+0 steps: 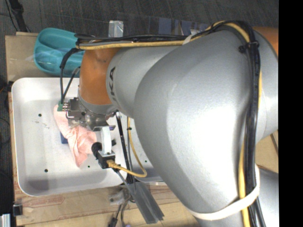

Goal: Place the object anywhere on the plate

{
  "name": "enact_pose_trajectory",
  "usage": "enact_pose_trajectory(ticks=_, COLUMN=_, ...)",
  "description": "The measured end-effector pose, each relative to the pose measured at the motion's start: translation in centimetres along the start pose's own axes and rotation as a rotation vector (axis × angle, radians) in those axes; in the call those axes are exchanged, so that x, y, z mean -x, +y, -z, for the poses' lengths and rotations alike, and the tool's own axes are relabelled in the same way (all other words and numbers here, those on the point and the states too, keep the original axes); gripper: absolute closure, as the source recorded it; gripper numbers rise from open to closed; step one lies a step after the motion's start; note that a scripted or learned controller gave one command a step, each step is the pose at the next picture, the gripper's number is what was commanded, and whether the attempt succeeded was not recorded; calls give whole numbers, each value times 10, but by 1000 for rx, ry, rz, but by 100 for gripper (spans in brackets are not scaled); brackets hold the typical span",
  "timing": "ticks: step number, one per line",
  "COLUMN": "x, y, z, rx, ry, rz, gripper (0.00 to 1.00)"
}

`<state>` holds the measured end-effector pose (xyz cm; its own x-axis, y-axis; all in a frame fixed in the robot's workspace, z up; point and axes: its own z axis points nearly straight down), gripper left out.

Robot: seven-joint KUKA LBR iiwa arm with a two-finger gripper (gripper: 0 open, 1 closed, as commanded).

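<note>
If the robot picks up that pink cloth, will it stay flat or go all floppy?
Probably floppy: the pink cloth lies crumpled in folds in the white bin, so it would likely droop and hang. It looks thin, so probably light. Pushed, it would more likely bunch up than slide in one piece.

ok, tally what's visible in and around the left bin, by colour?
Pink: 1, cloth
Blue: 1, small thing under the cloth, kind unclear
Teal: 1, plastic object beyond the bin
Total: 3

The arm (189, 112) hides the right bin and most of the bench. The pink cloth (78, 138) covers a blue thing (63, 137) in the left bin (28, 126).
</note>
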<state>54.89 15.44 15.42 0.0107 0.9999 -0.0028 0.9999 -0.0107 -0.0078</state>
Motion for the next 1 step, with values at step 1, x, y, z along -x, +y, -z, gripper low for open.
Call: enact_pose_trajectory(ticks=1, x=-26, y=-45, z=54, rx=1, ry=0, rz=86, gripper=100)
